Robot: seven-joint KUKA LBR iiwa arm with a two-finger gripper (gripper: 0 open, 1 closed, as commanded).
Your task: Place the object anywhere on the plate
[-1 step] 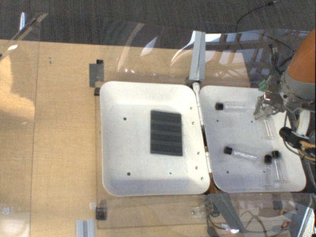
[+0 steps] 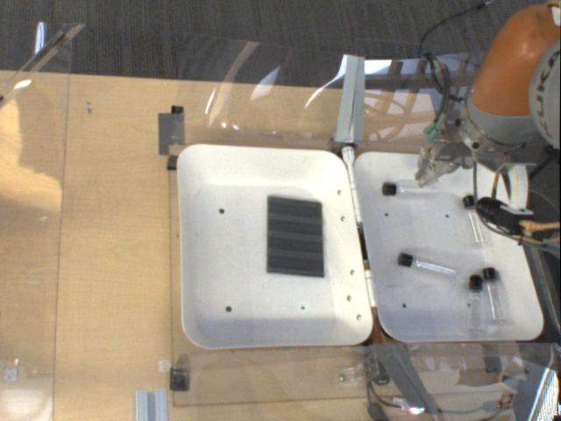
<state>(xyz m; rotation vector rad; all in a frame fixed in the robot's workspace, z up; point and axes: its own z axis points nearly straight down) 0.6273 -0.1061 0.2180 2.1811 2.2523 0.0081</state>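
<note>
A dark grey ribbed plate (image 2: pixel 295 235) lies flat in the middle of the left white bin (image 2: pixel 210 279). Several clear tubes with black caps lie in the right bin (image 2: pixel 438 318). One tube (image 2: pixel 405 189) lies crosswise near that bin's far edge. Another tube (image 2: pixel 428 265) lies in the middle. Two more tubes (image 2: pixel 491 296) lie side by side at the near right. My gripper (image 2: pixel 428 170) hangs over the far part of the right bin, just above and to the right of the far tube's cap. I see nothing held in it.
A metal divider post (image 2: pixel 351 99) stands behind the gap between the bins. Cables (image 2: pixel 504 213) hang off the arm over the right bin's right side. The wooden bench (image 2: pixel 88 235) spreads out to the left.
</note>
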